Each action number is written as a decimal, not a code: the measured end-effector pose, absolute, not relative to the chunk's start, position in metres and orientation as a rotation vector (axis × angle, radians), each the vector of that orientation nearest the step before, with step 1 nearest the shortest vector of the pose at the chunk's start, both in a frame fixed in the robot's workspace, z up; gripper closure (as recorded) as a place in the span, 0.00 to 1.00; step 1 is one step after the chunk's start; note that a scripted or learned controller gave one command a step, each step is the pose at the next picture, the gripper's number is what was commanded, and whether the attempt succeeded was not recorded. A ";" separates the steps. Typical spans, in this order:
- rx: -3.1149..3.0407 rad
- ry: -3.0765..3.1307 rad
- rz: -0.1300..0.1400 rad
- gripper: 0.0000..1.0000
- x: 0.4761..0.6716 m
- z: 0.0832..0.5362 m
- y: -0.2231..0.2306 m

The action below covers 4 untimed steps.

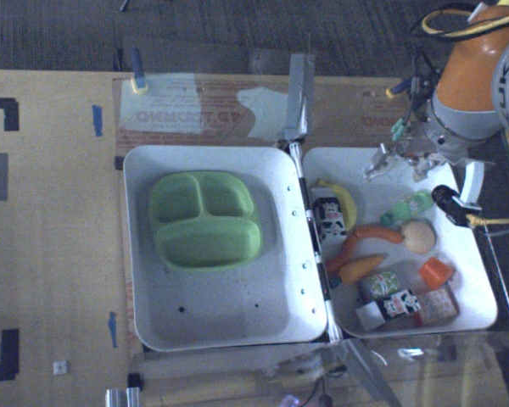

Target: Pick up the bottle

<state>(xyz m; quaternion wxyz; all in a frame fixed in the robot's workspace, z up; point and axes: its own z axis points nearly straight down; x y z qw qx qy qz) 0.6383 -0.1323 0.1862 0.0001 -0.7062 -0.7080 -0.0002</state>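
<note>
green tray (205, 219) in left bin (237, 312), bottle (410, 205) in right bin (483, 308)

One fixed camera looks down aslant on both bins (301, 227) from above.

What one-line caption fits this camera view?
Claw poised over the right bin's far edge, near the green bottle; green divided plate in the left bin.
</note>
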 end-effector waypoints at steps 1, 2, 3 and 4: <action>-2.218 -2.229 -0.004 1.00 0.640 0.197 -0.132; -1.930 -2.483 -0.003 1.00 0.576 0.095 -0.176; -1.934 -2.485 -0.006 1.00 0.577 0.106 -0.176; -1.939 -2.486 -0.009 1.00 0.579 0.117 -0.177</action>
